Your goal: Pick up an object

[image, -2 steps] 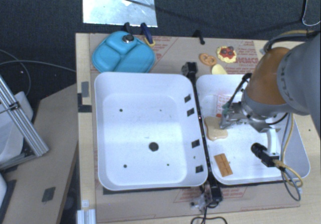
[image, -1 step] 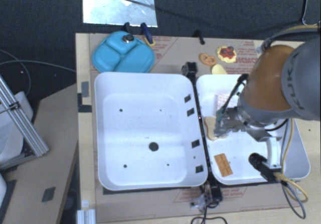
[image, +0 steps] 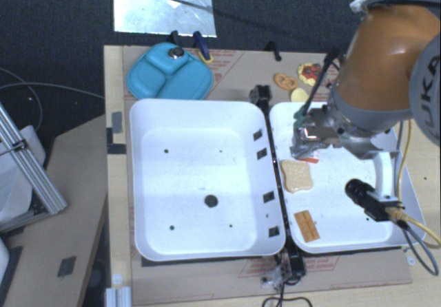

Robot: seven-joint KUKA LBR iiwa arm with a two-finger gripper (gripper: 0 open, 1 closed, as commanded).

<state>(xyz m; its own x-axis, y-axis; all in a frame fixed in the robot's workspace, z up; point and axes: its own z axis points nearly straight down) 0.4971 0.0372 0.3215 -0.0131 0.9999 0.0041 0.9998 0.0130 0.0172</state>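
The right bin (image: 344,240) holds a pale toast-shaped piece (image: 297,176), a small orange-brown waffle-like bar (image: 306,225) near the front, and a thin red item (image: 308,159) partly under the arm. My gripper (image: 308,139) hangs low over the bin's left part, just above the red item and the far edge of the toast piece. The arm's grey wrist and orange band cover the back right of the bin.
The left bin (image: 155,120) has a small dark spot (image: 211,201) on its floor. Behind the bins lie a blue divided dish (image: 169,73) and several toy foods (image: 296,82). A black cylinder (image: 365,199) on the arm juts over the right bin.
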